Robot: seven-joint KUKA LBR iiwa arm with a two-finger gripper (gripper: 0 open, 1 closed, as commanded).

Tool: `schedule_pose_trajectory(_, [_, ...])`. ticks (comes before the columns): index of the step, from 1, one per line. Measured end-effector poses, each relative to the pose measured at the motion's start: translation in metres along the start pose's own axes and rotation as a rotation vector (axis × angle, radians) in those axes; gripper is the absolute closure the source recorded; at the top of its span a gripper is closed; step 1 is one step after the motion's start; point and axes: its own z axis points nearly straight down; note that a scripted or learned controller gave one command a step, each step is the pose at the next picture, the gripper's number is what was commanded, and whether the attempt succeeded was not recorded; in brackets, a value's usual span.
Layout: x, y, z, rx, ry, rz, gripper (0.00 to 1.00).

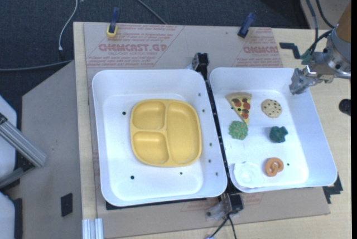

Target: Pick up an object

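The right bin [312, 121] holds several small toy foods. A pizza slice [240, 106] lies at its upper left and a cookie [271, 108] to the right of it. Below them sit a light green broccoli [239, 130] and a dark green piece [278, 133]. An orange pretzel [273, 166] rests near the front, beside a white disc [245, 172]. My gripper [298, 83] hangs at the bin's upper right corner, above and to the right of the cookie, touching none of the foods.
The left bin [106, 115] holds a yellow divided plate [165, 132]. Two blue clamps [114, 22] [246, 24] grip the board's far edge. A black bracket [200, 61] sits between the bins at the back. Cables and cardboard lie beyond the bench.
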Motion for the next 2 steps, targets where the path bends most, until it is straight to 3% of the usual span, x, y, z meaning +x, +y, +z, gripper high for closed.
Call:
schedule_pose_trajectory(1, [0.058,-0.006,0.003,0.009,0.004,-0.003,1.00])
schedule_pose_trajectory(2, [0.110,0.003,0.001,0.005,0.003,-0.005,1.00])
